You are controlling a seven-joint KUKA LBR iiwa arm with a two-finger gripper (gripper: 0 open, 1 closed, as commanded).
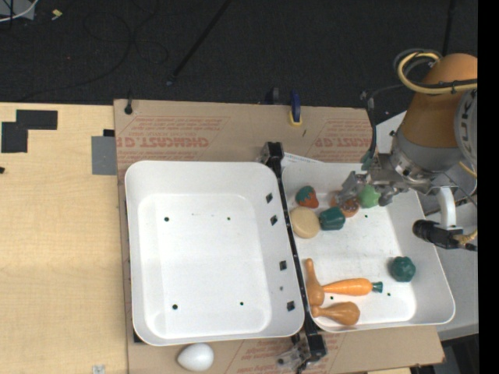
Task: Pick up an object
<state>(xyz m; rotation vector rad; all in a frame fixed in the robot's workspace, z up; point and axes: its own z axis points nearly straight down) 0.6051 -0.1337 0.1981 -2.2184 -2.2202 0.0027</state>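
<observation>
My gripper (360, 187) hangs over the back part of the right bin (437, 302), reaching in from the right. A light green piece (369, 198) lies right under it, with a small brown-red piece (348, 206) just to its left; whether either is gripped is unclear. Close by on the left lie a dark green piece (332, 219), a beige round piece (305, 224) and a red-and-green piece (306, 196). Toward the front of that bin are a dark green ball (402, 268), an orange carrot (351, 287) and a tan gourd (337, 313).
The left bin (148, 209) stands beside the right one, their rims meeting at a black-clipped divider (282, 232). A white egg (195, 357) lies on the cardboard in front of the left bin. An orange stick (311, 280) leans by the divider.
</observation>
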